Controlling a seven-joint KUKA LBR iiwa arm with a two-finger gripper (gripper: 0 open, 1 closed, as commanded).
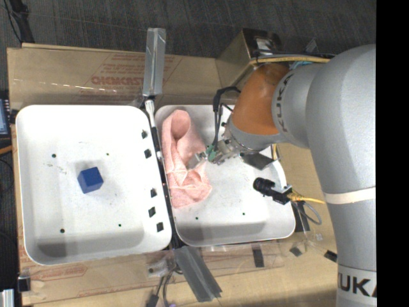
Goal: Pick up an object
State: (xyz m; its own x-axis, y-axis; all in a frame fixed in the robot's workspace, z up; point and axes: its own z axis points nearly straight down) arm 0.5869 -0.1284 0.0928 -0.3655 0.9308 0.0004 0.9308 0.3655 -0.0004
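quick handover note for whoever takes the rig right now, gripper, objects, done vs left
Gripper: low in the right bin, at the right edge of the pink cloth; finger state unclear.
Pink cloth: crumpled along the right bin's left wall.
Blue cube: alone in the left bin, untouched.
Done: arm has reached the cloth.
Left: confirm a grasp and lift; nothing is visibly raised.

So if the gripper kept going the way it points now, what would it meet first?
Most likely the pink cloth. The gripper sits in the right bin pointing left, its tip at the cloth's edge. Depth is unclear, so I can't tell whether it already touches.
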